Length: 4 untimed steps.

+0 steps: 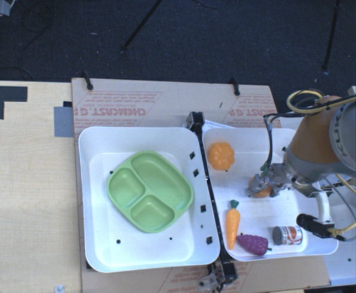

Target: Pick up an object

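Note:
The right bin holds an orange pumpkin-like fruit at its far left, a carrot with a green top near the front, a purple grape bunch beside it, and a small can lying on its side. My gripper reaches down into the middle of this bin from the right. A small orange object lies right under its tip. The gripper's grey body hides how it meets that object.
The left bin bears a green divided plate. A black clip rail runs between the two bins. The arm's orange band and cables hang over the right bin's far right side.

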### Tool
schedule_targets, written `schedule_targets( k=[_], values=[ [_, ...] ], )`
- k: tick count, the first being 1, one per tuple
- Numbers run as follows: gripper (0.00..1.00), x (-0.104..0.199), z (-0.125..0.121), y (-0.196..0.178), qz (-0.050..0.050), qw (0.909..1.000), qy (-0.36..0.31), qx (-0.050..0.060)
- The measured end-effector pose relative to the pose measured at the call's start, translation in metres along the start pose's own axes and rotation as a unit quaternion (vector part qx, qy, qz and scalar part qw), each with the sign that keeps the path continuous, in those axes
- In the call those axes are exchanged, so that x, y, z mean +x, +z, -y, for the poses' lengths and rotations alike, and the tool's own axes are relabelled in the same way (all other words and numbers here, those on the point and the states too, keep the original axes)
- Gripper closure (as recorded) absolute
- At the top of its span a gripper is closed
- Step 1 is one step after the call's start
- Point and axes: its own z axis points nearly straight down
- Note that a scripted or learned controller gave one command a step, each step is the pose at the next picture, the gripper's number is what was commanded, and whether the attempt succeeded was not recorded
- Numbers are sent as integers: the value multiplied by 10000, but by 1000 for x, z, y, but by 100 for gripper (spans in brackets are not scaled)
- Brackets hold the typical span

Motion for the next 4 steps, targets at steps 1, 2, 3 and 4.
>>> schedule_targets(
  k=[1,2,3,4],
  values=[
    [100,5,-6,-56,7,10000,-45,-35],
    [100,6,-13,-117,11,10000,-45,-40],
    [100,5,-13,-163,11,10000,-45,-38],
    [100,48,-21,-156,-1,10000,-53,-6]
  ],
)
